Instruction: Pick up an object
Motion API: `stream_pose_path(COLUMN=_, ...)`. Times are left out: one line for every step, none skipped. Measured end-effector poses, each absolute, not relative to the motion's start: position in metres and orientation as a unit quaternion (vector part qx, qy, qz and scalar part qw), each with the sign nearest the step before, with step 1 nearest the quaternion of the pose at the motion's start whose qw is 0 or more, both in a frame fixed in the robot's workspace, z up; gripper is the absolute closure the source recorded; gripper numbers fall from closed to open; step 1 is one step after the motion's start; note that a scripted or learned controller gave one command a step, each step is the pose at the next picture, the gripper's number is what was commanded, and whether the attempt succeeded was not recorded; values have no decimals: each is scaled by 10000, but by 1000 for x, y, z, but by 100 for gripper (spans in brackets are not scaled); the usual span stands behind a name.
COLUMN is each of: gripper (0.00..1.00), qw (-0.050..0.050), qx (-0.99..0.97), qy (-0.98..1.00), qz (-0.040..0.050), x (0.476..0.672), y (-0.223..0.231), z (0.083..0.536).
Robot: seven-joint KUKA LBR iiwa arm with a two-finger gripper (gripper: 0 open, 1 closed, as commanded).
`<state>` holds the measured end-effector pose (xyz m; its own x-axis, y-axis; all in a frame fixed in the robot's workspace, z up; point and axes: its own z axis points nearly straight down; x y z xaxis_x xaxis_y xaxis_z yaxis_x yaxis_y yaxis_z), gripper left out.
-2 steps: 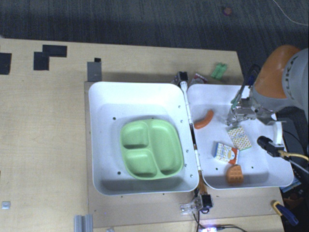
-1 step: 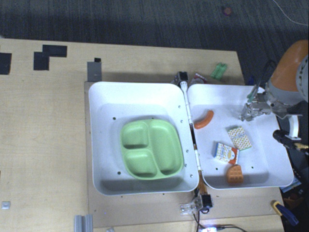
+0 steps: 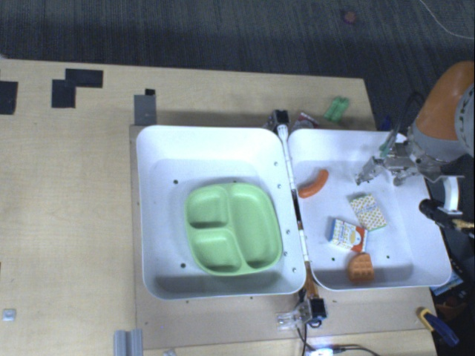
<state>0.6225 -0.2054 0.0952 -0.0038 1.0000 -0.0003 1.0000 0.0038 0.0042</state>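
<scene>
- Camera view: gripper (image 3: 369, 173) over right bin (image 3: 415, 273), fingers spread, grasping nothing.
- Sausage (image 3: 312, 184) lies near the bin's left wall, left of the gripper.
- Likely light, smooth, rounded; grip across its middle.

A grey arm (image 3: 445, 143) is seen with a rounded orange band above the wrist. A slim metallic claw (image 3: 369, 175) is carried at its end, with thin dark cables alongside.
</scene>
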Motion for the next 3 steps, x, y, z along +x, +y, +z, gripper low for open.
stream_pose_path(gripper=0, qw=24, qx=7064, qy=7078, qz=16, x=561, y=-172, z=86)
stream_pose_path(gripper=100, qw=53, qx=7059, qy=7082, qz=35, x=563, y=-172, z=98)
stream_pose_path(gripper=0, qw=52, qx=7059, qy=7083, qz=34, x=563, y=-172, z=98)
